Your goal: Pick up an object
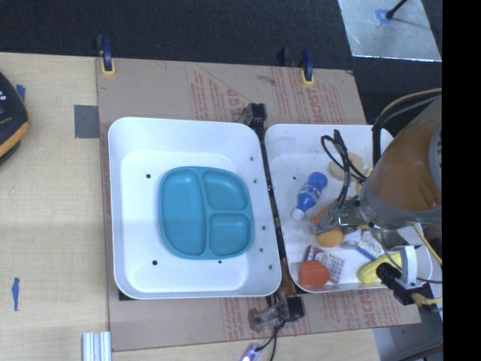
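Item: right-hand shallow white plastic bin [289, 145], holding the loose clutter. Contents: one small blue-and-white plastic bottle [310, 192], lying flat, long axis slanting from upper right to lower left; one rounded orange-yellow piece [329, 238], smooth, fruit-like; one red rounded object [314, 275] touching a red-and-white printed packet [328, 262]; one yellow glossy piece [373, 269]; one black looped cable [336, 150].

Item: gripper [342, 218], low over the bin's middle, at the end of the grey arm with its orange band [406, 171]. Its state could not be told; the wrist covered it.

Relation judged decisive: the orange-yellow piece lay just below the gripper, the bottle just up and left, both near.

Item: left-hand white bin [128, 201], bearing one teal moulded three-compartment tray [204, 210], matte.
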Controlling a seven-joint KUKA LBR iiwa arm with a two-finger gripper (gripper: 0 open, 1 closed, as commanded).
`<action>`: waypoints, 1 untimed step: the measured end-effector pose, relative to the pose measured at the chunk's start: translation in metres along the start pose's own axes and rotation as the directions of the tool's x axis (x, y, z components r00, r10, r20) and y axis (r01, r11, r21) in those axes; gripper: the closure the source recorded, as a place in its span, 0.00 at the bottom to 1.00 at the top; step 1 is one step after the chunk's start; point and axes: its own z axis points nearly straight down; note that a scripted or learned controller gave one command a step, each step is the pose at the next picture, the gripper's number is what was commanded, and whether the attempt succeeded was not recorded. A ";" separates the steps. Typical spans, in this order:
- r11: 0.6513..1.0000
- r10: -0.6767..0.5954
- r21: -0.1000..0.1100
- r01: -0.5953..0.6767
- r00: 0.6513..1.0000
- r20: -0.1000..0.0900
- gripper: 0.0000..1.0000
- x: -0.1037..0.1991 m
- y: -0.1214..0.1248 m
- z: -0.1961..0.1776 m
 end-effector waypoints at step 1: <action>0.999 0.006 0.040 -0.005 1.000 -0.015 1.00 0.093 0.061 -0.078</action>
